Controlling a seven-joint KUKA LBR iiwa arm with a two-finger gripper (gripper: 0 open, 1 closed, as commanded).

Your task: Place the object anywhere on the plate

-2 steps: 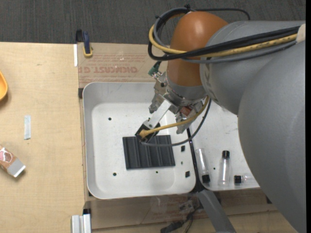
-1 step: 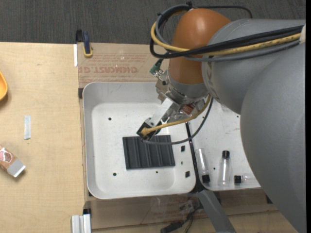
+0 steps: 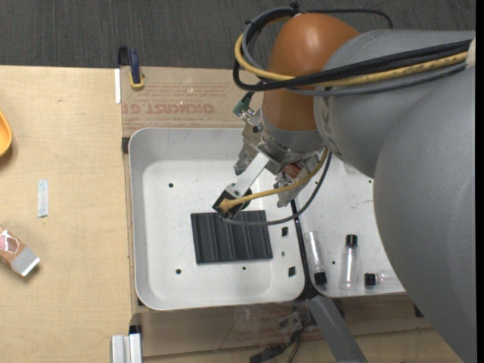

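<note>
A dark grey ribbed plate [image 3: 231,237] lies flat in the left white bin [image 3: 151,203], toward its front. My gripper [image 3: 281,174] hangs under the orange wrist band over the back right of that bin, just beyond the plate's far right corner. The wrist hides most of it. Two clear vials with black caps [image 3: 316,259] [image 3: 349,260] lie in the right bin [image 3: 355,203], together with a small black cap [image 3: 370,280]. Nothing shows on the plate's ribbed top.
Two small black bits [image 3: 284,231] [image 3: 293,271] lie by the left bin's right wall. On the wooden bench to the left are an orange thing [image 3: 4,136], a pale strip [image 3: 42,199] and a small wrapped tube [image 3: 18,253]. The arm covers the right bin's far side.
</note>
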